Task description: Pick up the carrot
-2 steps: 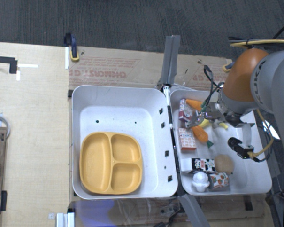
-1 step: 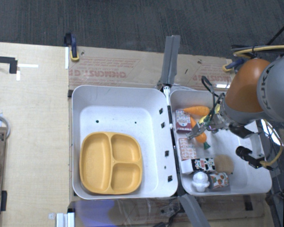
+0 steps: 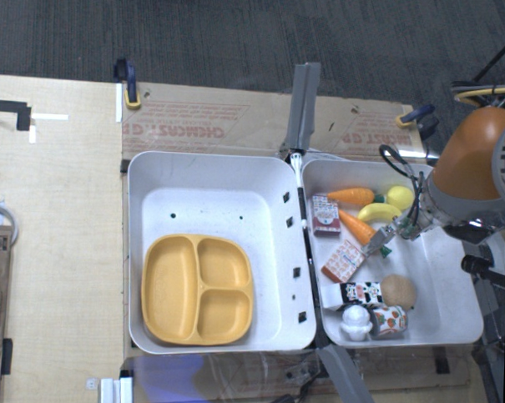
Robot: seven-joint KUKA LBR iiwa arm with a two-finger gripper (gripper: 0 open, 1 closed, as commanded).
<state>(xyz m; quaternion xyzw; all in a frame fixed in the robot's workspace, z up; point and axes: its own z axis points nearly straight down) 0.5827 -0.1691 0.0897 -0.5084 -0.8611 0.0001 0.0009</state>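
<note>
Reaching in from the right, the grey arm (image 3: 476,156) with its orange band hangs low over the right bin (image 3: 447,326), and its claw (image 3: 386,239) is down among the toys near the middle of that bin. From where I stand there seem to be two carrots in there: one carrot (image 3: 350,195) lying flat near the far wall, just left of a yellow lemon (image 3: 400,195) and a banana (image 3: 377,212), and a second carrot (image 3: 357,228) lying at a slant just below, its lower end right by the claw. The tip of the claw looks to be touching or nearly touching that end, but I cannot tell whether it is apart or closed, and I see nothing clearly gripped.

Around them sit a small red carton (image 3: 324,215), a pink snack box (image 3: 343,261), a cow-print carton (image 3: 362,291), a brown round thing (image 3: 398,290), a white bottle (image 3: 356,321) and a little can (image 3: 389,321). The left bin (image 3: 153,184) holds a yellow divided plate (image 3: 199,288).

As I judge it, the job is at the approach-and-grasp stage: both carrots lie on the bin floor, neither lifted. Closing on one and raising it clear are yet to be done.
</note>
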